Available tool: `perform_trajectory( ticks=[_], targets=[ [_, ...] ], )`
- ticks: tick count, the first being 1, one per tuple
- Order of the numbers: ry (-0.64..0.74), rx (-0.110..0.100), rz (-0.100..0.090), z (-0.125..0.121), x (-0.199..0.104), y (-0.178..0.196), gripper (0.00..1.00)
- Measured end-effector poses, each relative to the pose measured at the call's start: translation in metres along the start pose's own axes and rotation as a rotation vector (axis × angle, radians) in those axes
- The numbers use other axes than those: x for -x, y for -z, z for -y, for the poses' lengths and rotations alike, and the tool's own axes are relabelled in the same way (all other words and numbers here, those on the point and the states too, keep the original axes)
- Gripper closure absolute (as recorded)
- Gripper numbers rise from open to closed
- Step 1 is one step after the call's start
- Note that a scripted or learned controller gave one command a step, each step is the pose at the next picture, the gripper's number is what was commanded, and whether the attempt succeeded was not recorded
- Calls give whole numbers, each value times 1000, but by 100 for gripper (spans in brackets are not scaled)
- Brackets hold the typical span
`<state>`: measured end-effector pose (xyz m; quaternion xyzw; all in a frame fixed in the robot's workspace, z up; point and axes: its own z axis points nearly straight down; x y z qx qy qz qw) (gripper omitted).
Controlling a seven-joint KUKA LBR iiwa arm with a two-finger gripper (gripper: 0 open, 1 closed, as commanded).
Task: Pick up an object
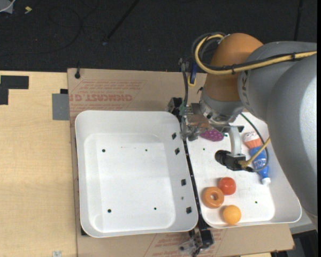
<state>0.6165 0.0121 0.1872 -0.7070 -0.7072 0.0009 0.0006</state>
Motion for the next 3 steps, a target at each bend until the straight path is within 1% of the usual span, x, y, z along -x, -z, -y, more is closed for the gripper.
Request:
perform_trajectory(
  ticks=[1, 2, 3],
  targets=[
    [3, 1, 0, -15, 7, 0, 100],
    [7, 1, -2, -27, -119, -25, 100],
    [-9, 2, 4, -27, 4, 2, 100]
  ],
)
